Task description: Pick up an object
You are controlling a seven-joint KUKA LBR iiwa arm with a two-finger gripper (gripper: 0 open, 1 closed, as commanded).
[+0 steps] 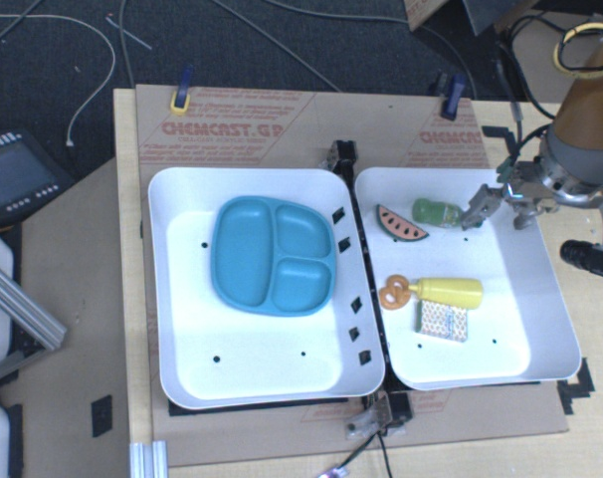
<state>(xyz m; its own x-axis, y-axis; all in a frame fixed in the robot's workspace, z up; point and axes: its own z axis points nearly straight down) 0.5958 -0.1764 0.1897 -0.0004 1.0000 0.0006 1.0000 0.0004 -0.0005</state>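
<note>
Fingers look spread apart on the gripper point(499, 207), nothing between them, hanging over the far right part of the right bin point(540, 297). One fingertip sits just right of the green bottle point(436, 211), which lies beside the watermelon slice point(401, 223). Nearer in that bin: a yellow tube point(446, 291) touching an orange ring point(395, 293), and a patterned packet point(443, 321) just below. The left bin point(182, 317) holds a blue divided plate point(274, 255).
</note>
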